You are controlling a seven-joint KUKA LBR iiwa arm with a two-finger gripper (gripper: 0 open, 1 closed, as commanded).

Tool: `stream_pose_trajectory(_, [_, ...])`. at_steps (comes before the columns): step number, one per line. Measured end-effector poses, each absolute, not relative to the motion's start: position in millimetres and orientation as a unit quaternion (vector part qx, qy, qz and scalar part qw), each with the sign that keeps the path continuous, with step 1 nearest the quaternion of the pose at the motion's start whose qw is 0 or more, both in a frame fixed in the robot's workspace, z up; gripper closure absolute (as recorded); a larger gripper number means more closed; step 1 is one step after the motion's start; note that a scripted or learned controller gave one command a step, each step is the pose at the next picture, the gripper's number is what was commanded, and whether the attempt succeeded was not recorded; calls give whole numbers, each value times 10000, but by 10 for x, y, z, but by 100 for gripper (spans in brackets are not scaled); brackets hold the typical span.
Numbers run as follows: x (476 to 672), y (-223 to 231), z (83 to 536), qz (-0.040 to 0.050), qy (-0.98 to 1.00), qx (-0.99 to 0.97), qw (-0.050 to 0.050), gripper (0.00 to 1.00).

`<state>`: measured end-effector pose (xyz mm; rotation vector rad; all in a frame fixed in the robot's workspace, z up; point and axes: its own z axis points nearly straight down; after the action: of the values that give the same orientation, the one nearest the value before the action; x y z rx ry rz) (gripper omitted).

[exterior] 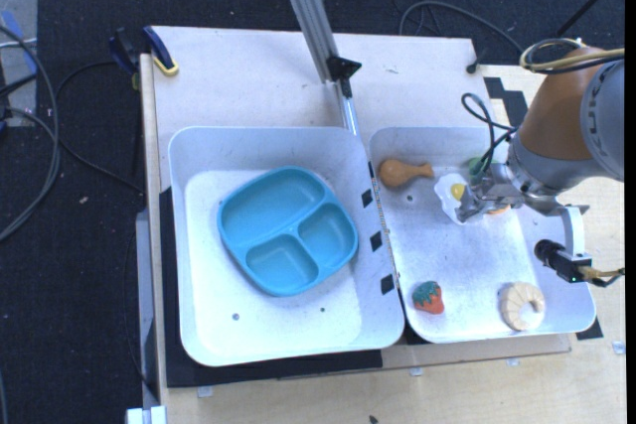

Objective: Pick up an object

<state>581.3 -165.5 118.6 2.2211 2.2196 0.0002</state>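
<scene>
Overhead, two shallow white bins sit side by side on the bench: the left bin [199, 313] and the right bin [467, 313], touching along their inner edges.

One thing lies in the left bin: a blue divided plate [286, 230] with three compartments, set at a slant near the bin's middle.

Four loose things can be counted in the right bin. One brown pear-shaped object [401, 173] lies near the upper left corner, its narrow end pointing right. One small red strawberry-like piece [428, 297] with a green top sits low and toward the left. One pale ring-shaped object [522, 305], like a doughnut or bagel, rests near the lower right corner. One small white and yellow thing [453, 191] (what it is cannot be made out) lies in the upper middle, right at the tool's tip.

The single grey arm [566, 129] with its orange band reaches in from the right, and the gripper [471, 204] is low over the right bin, just beside or touching the white and yellow thing. Whether the pincer is open, closed or gripping anything cannot be told from this angle; the tip is too small and cluttered by cables.
</scene>
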Motion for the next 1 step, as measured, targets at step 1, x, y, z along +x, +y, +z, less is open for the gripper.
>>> stream_pose_trajectory(1, [5852, -1622, 1614, 10, 7079, 7063, 18, 100])
